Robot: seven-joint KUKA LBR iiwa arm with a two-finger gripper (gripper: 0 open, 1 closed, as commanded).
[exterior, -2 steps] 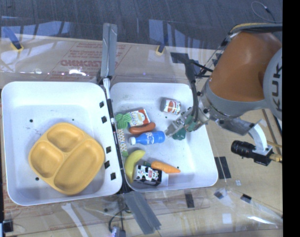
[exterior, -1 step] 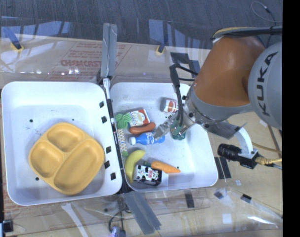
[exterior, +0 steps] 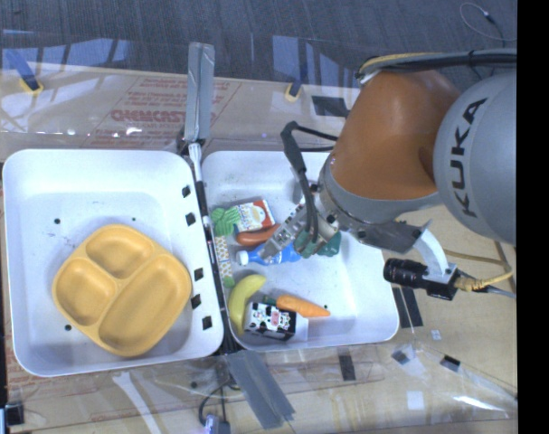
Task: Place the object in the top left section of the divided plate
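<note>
Gripper (exterior: pixel 303 235): reaching down into the right bin (exterior: pixel 364 319) from beneath the arm's orange band; finger state cannot be told, the wrist is hiding them. Blue bottle (exterior: pixel 276 255): lying just below the gripper, possibly touching it. Red sausage (exterior: pixel 254 236): lying beside the bottle, against the green-and-white packet (exterior: pixel 242 215). Banana (exterior: pixel 241 295), carrot (exterior: pixel 301 306) and black-and-white carton (exterior: pixel 272 321): sitting near the bin's front edge. Yellow divided plate (exterior: pixel 120 287): resting in the left bin (exterior: pixel 39 188).
</note>
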